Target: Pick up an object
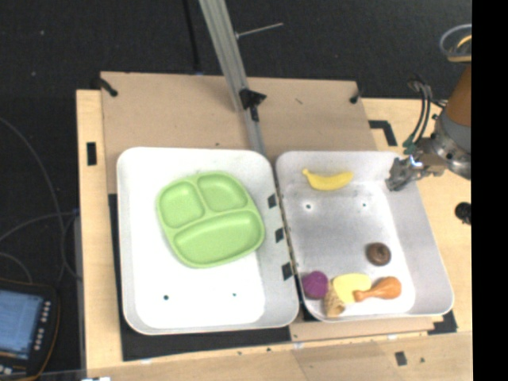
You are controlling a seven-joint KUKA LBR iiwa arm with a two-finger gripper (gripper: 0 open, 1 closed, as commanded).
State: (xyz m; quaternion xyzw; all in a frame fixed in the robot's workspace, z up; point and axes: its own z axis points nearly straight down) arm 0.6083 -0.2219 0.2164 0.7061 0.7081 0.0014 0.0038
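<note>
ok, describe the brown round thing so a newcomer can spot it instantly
Look in the right-hand white bin, on its right side below the middle. The chocolate doughnut lies there alone, just above the cluster at the bin's bottom edge. It is the one dark brown ring; the drumstick below it is orange and long.

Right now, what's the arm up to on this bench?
The arm reaches in from the right, its gripper hovering over the upper right edge of the right bin, with nothing visibly in it. No pick yet. That bin holds a banana near the top, a brown donut lower right, and a cluster along the bottom: purple piece, yellow piece, orange drumstick-like toy. The left bin holds a green divided plate.
</note>
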